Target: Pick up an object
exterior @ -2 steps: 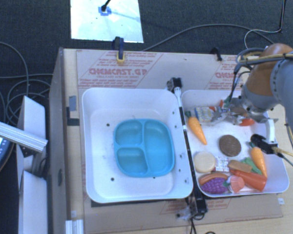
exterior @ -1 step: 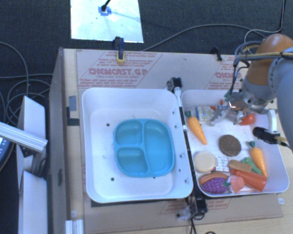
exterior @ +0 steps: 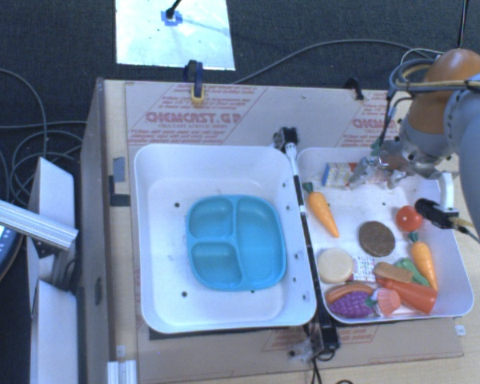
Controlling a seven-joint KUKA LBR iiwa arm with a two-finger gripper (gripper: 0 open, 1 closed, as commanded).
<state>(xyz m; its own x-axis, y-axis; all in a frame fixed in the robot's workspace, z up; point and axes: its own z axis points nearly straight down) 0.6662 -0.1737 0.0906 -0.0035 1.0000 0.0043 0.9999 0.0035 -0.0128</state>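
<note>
The right bin (exterior: 464, 290) holds several toy foods. An orange carrot (exterior: 322, 211) lies at its left side, and a brown disc (exterior: 377, 238) is in the middle. A red tomato (exterior: 409, 218) and a smaller carrot (exterior: 423, 263) are to the right. A beige bun (exterior: 334, 265), purple grapes (exterior: 350, 302) and a red pepper (exterior: 416, 295) lie along the front. A small white packet (exterior: 334, 174) rests at the bin's back. My gripper (exterior: 366, 169) hangs low over the back of this bin, just right of the packet, with nothing visibly held.
The left bin (exterior: 156, 214) contains a blue divided plate (exterior: 235, 242). A black divider bar (exterior: 301, 214) runs between the bins. The grey arm with its orange band (exterior: 452, 70) crosses the right bin's back right corner. Cables trail behind the bench.
</note>
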